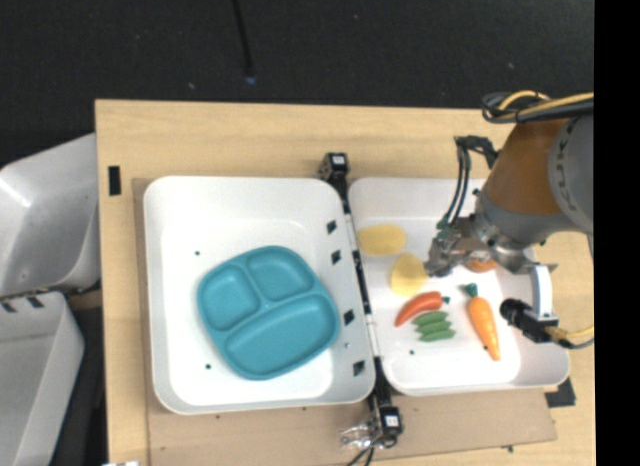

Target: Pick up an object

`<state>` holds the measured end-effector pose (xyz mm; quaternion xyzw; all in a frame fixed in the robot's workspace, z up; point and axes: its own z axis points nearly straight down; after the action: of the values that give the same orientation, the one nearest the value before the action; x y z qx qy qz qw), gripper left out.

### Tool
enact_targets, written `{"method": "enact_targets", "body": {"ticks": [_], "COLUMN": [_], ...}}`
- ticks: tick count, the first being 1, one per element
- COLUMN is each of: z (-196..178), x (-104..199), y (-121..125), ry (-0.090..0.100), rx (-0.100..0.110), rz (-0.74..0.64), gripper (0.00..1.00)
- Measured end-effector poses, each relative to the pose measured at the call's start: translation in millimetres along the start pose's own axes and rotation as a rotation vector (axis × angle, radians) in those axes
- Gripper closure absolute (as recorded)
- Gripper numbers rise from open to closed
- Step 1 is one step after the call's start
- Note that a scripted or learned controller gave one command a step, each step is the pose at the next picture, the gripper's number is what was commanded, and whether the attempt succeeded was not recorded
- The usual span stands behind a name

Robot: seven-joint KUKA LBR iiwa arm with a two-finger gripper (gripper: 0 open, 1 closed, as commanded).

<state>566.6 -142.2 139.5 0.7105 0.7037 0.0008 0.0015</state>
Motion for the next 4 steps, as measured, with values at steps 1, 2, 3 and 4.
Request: {"method": "enact_targets", "body": {"ticks": [1, 2, 3, 4], "z": [-43, -94, -149, -130], "x": [-1, 8, 7, 59], "y": [2, 2, 4, 3], "ry": [0.000, 0.000, -0.001, 0.001], "rx": [-0.001, -0.003, -0.004, 0.003], "rz": [-0.007, -0.013, -0.013, -0.015], "gripper": [1.00, 1.00, 1.00, 1.00]}}
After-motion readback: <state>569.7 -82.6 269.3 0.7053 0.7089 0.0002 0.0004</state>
